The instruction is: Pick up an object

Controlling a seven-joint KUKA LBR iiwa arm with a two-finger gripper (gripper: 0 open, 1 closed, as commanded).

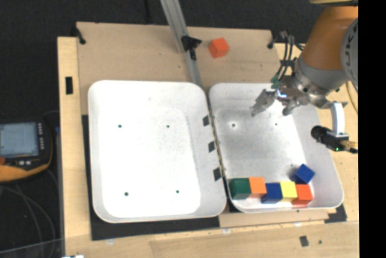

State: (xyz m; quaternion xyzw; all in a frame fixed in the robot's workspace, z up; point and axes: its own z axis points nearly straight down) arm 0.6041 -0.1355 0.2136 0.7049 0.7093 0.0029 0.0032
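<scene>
Hand (pixel 277 103) open, empty, above right bin (pixel 253 136)

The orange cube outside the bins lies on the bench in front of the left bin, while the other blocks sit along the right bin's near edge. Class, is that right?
Not quite. The camera view shows the orange cube on the bench behind the bins, near the metal post, not in front. The other blocks do sit along the right bin's near edge.

Matt white bins (pixel 148 94), wooden bench (pixel 132 46)
</scene>
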